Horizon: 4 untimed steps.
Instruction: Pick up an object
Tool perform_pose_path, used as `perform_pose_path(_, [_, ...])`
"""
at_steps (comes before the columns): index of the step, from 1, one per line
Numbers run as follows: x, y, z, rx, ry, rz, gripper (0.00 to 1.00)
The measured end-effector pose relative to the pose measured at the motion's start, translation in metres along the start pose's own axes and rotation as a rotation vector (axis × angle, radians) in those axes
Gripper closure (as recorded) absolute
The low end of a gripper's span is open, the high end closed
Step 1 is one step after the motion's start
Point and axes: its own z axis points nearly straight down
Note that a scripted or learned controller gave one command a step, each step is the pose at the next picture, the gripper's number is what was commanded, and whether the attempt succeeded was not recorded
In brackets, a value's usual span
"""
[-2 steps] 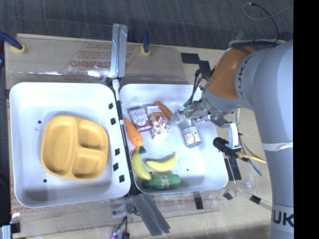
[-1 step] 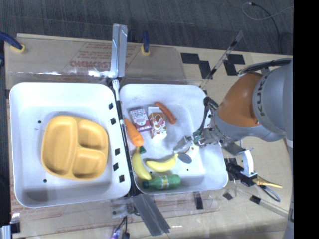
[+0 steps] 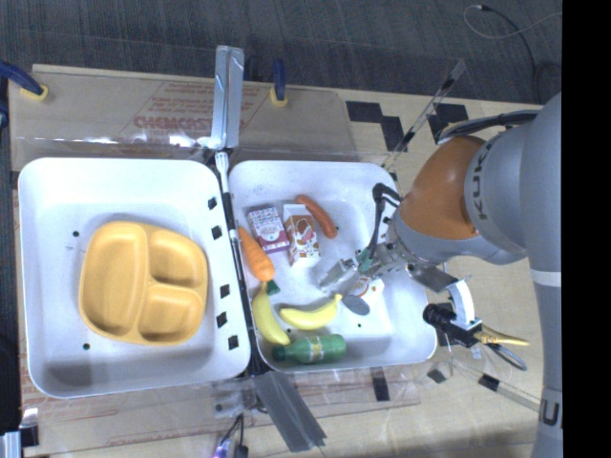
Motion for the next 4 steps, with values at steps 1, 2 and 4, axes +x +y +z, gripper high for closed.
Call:
perform_pose_path(1, [0.004, -0.051, -0.001, -0.001, 0.002, -0.265, 0.0])
perform_pose_path(2, [0.005, -0.05, -0.011, -0.002, 0.001, -0.271, 1.0])
perform_pose_path(4, [0.134, 0.075, -0.136, 0.0, 0.0, -0.217, 1.0])
